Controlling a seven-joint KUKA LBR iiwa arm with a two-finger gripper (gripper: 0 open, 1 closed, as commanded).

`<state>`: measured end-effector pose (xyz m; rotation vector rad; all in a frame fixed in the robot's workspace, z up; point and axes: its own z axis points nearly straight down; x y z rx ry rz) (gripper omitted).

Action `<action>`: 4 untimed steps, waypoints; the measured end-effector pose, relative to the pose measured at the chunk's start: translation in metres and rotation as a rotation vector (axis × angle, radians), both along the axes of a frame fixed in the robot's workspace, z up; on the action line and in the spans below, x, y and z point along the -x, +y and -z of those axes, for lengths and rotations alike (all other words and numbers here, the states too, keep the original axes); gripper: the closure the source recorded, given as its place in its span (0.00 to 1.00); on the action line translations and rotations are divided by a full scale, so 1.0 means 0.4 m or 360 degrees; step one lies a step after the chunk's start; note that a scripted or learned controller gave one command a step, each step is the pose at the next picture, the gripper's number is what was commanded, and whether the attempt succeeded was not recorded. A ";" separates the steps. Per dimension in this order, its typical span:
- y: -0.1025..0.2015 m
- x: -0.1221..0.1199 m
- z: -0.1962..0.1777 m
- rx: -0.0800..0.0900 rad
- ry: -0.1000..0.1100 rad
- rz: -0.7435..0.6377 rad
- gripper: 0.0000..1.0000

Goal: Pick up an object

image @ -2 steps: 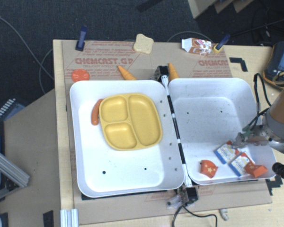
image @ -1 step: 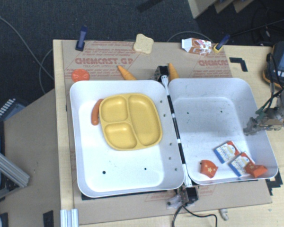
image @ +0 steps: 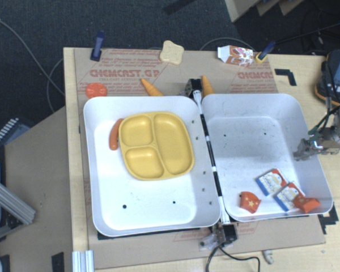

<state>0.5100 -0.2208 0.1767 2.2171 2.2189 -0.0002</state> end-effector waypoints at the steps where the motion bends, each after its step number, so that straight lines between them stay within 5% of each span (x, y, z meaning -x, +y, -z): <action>1: 0.154 -0.168 -0.073 -0.0006 0.0001 -0.0003 1.00; 2: 0.151 -0.166 -0.072 -0.0004 0.0003 0.0000 0.00; 4: 0.252 0.079 0.010 -0.0007 0.0009 0.0002 0.00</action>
